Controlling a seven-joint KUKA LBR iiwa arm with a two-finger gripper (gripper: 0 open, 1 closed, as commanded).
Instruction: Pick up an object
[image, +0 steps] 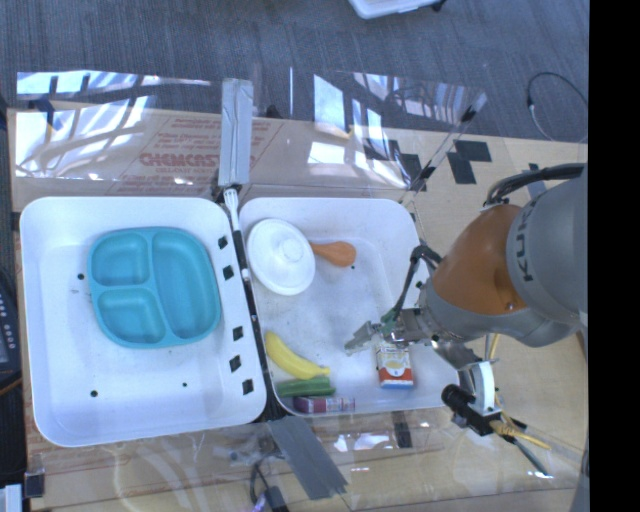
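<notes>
Down in the right bin (400, 225), your gripper (385, 335) sat at a small carton (396, 364), white with orange and red. You could not tell its grip.

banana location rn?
In the camera view, the banana lies in the right bin, near its lower-left corner, just above a green object and left of the small carton.

A robotics lab: a grey and orange arm (500, 275) at the frame's right reaches over two white bins (40, 300) on a bench (150, 150) walled with clear panels, grey carpet (150, 35) along the top.
</notes>
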